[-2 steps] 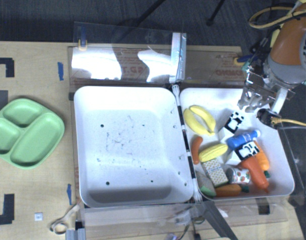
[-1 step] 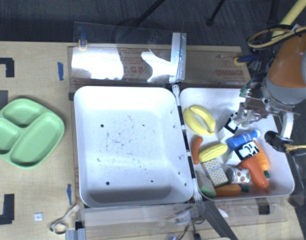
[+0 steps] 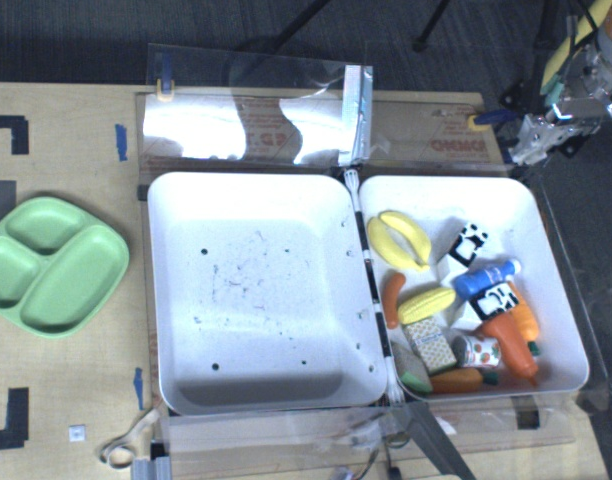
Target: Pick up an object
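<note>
Two white bins sit side by side on the desk [image 3: 66,128]. The left bin [image 3: 254,193] has only small dark specks on its floor. The right bin [image 3: 526,208] holds a pile of toys — all of them things the arm could pick up. Near its top left lies a yellow banana [image 3: 401,238]. Below it is a smaller yellow piece [image 3: 426,303], and an orange piece [image 3: 393,296] pokes out beside that one, close to the wall between the bins. A white block with black marks [image 3: 470,243] lies to the right of the banana. Under it is a blue bottle [image 3: 484,278], and a black and white tag [image 3: 498,298] is touching it. A big orange carrot [image 3: 518,340] lies at the right of the pile. A checked block [image 3: 430,348] sits near the bottom, with a small can [image 3: 481,351] just beside it and an orange stick [image 3: 456,379] along the bottom wall. The pincer [image 3: 548,133] is up at the top right, outside the bins and well apart from the toys — it is too blurry to tell if it is open or closed, and nothing can be seen in it. A green tray [image 3: 51,268] with three parts rests on the desk, left of the bins. A shiny clear sheet [image 3: 256,118] stands behind the left bin.
</note>
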Controlling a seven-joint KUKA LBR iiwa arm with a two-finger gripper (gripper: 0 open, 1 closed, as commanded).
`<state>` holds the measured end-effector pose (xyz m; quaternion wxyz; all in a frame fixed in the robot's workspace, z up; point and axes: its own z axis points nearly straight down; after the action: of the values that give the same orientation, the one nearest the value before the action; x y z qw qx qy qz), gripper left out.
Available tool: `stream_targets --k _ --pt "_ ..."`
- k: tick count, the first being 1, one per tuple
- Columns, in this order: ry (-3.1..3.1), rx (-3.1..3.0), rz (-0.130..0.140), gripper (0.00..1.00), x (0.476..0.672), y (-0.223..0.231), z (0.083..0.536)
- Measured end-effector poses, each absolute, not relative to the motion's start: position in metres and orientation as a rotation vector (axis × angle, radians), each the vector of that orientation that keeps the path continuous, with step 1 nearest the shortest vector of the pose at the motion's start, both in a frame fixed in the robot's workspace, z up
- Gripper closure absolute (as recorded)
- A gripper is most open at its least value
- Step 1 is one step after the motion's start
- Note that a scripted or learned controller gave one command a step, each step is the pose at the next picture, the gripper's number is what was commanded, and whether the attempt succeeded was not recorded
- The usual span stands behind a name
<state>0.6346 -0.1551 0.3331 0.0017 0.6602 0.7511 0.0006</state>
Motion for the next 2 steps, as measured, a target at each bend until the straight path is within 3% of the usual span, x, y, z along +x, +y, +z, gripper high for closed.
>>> stream_targets --k 1,2 --pt "2.716 1.565 0.004 1.0 0.6681 -0.1362 0.4047" --pt "2.716 1.565 0.003 0.0 0.668 -0.1362 0.4046"
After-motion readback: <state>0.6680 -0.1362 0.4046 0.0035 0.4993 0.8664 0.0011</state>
